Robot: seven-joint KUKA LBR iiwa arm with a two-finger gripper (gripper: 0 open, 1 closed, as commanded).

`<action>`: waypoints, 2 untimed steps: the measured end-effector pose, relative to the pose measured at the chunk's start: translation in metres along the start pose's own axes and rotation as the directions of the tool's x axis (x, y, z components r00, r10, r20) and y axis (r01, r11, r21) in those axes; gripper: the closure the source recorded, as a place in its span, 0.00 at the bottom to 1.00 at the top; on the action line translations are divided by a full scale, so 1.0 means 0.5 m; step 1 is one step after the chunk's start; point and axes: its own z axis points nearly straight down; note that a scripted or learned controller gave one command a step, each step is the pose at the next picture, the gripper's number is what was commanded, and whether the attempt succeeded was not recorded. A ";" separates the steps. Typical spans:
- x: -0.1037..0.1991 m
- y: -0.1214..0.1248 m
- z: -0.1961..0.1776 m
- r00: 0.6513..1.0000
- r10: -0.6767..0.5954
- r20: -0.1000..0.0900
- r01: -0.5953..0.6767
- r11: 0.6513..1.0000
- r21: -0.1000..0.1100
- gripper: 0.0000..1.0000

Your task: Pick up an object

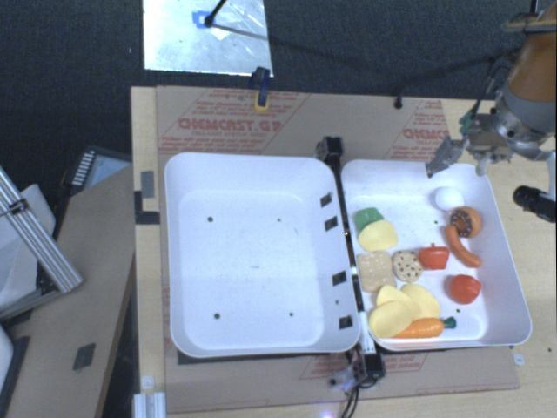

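Note:
The right bin (pixel 509 273) holds several toy foods: a white egg (pixel 449 198), a brown doughnut (pixel 466 221), an orange sausage (pixel 462 246), a red pepper piece (pixel 433 256), a red tomato (pixel 464 287), a green piece (pixel 367 217), a yellow potato-like piece (pixel 378 235), a bread slice (pixel 375 271), a cookie (pixel 406 266), yellow slices (pixel 402 307) and a carrot (pixel 421 327). My gripper (pixel 459 152) hangs at the bin's far right corner, above and behind the egg, with its two fingers spread apart and nothing between them.
The left bin (pixel 252 251) stands beside the right one, with a black hinge strip (pixel 341 233) between them. Both rest on a cardboard sheet (pixel 287 116). A metal plate (pixel 207 23) lies at the back, an aluminium rail (pixel 30 233) at the left.

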 end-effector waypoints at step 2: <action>0.068 0.060 0.325 1.000 0.002 0.001 -0.002 1.000 0.001 0.00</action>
